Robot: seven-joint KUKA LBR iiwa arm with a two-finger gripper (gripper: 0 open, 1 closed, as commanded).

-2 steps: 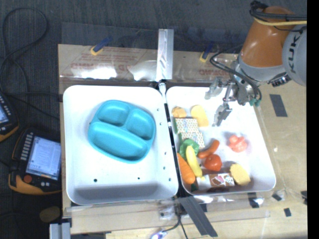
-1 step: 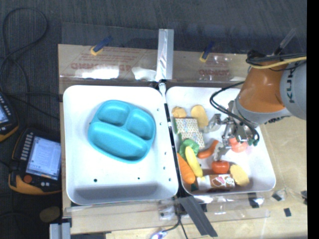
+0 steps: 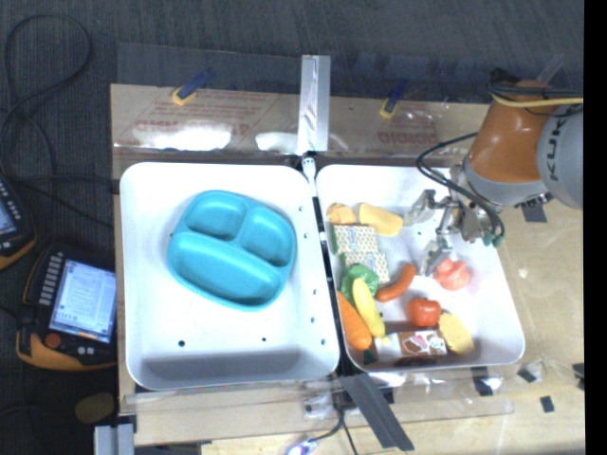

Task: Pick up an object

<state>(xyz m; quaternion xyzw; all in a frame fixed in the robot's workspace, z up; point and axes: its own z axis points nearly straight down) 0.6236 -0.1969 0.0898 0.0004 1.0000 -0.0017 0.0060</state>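
Note:
The right bin (image 3: 493, 297) holds several toy foods: a yellow piece (image 3: 380, 219), a checkered packet (image 3: 360, 243), a green pepper (image 3: 358, 280), a red sausage (image 3: 395, 281), a carrot (image 3: 353, 323), a red tomato (image 3: 424, 311), a pinkish-red fruit (image 3: 454, 273), a yellow lump (image 3: 456, 332) and a brown box (image 3: 413, 342). My gripper (image 3: 432, 226) hangs over the upper right part of this bin, fingers spread and open, nothing between them. One fingertip (image 3: 440, 247) stands just up and left of the pinkish-red fruit.
The left bin (image 3: 152, 339) bears a blue divided plate (image 3: 232, 245). A metal divider post (image 3: 314, 102) rises between the bins at the back. The arm's orange band (image 3: 507, 145) sits over the right bin's far right corner. Devices and cables lie on the floor at left.

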